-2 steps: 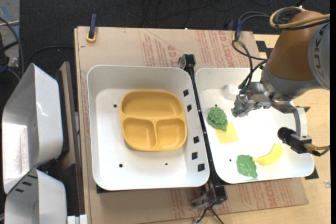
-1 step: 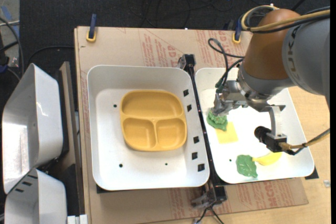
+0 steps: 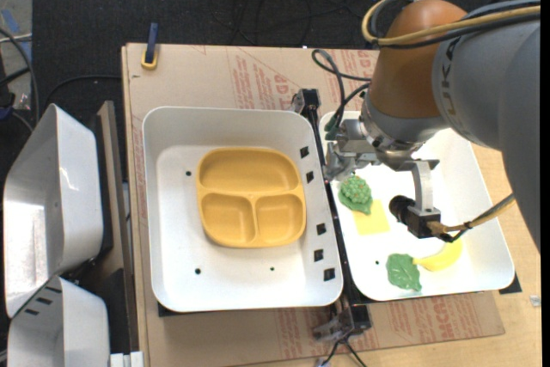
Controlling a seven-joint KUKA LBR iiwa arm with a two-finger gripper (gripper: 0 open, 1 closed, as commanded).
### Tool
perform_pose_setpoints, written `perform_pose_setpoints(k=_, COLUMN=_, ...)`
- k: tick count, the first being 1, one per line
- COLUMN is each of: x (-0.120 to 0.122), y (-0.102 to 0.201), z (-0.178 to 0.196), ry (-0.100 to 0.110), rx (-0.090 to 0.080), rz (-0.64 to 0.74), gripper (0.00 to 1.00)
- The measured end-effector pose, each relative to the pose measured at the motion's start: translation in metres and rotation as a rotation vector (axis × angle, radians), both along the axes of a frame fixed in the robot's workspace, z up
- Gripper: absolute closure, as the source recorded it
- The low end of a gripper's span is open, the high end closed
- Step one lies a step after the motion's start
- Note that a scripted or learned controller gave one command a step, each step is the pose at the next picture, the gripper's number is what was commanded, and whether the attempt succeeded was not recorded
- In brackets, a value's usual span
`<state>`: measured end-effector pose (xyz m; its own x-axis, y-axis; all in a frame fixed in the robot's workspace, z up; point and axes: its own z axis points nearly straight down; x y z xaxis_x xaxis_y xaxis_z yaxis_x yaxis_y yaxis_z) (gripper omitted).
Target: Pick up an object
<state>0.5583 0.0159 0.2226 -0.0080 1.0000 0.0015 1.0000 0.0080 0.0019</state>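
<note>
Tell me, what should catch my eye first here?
Probably the big grey arm with its orange band, reaching in from the right over the right bin. Next, the yellow three-compartment plate in the middle of the left bin. Then the small items under the arm: two green leafy pieces, a yellow square and a yellow banana-like piece.

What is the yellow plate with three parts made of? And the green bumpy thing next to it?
The yellow plate looks like smooth moulded plastic: even colour, rounded dividers, soft sheen. The green bumpy thing is probably a plastic or rubbery toy vegetable, with its solid green colour and lumpy moulded surface, though the view is too coarse to be sure.
</note>
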Motion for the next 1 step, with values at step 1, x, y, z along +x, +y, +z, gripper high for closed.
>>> perform_pose_setpoints(k=1, x=0.0201, y=0.0545, z=0.0126, ry=-0.001, rx=0.001, rz=0.0, gripper=1.0)
